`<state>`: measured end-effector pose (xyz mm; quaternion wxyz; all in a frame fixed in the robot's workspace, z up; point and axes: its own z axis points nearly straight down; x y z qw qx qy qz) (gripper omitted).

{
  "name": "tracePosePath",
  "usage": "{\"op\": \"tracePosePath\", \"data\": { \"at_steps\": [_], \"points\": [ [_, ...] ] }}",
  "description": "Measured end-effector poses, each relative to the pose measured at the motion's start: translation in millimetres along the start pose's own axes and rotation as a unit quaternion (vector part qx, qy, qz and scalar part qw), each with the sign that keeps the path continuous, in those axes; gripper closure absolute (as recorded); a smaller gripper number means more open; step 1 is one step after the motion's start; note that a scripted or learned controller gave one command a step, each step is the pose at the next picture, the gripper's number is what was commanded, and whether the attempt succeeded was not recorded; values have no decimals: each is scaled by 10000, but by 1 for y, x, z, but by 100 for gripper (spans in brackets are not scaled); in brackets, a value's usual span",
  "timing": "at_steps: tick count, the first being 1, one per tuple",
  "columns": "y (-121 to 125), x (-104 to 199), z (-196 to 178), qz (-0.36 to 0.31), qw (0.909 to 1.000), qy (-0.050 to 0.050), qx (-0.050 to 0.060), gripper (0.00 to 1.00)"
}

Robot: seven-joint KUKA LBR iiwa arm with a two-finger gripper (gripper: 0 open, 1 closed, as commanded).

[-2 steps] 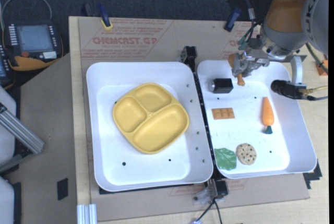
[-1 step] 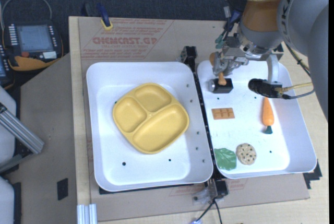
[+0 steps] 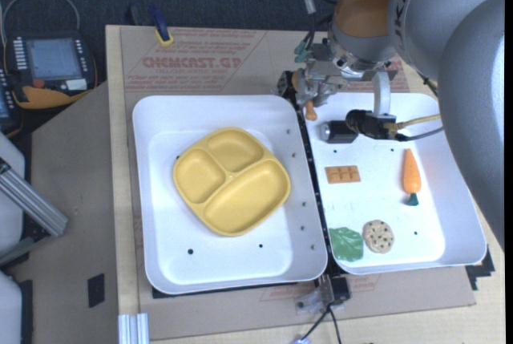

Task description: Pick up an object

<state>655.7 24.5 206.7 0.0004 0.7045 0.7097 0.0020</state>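
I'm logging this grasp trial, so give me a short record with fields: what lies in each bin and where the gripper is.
left bin: yellow divided plate
right bin: carrot, cracker, cookie, green leaf
carrot: near the right side, tip pointing to the far edge
cookie and leaf: side by side at the near edge
gripper: over the far end of the divider between the bins
held: nothing seen between the fingers
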Motion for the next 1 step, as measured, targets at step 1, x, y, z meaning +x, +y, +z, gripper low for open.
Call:
{"op": "tracePosePath", "data": {
  "at_steps": [1],
  "points": [
    [-7,53,-14,5,10000,-2,2,100]
  ]
}}
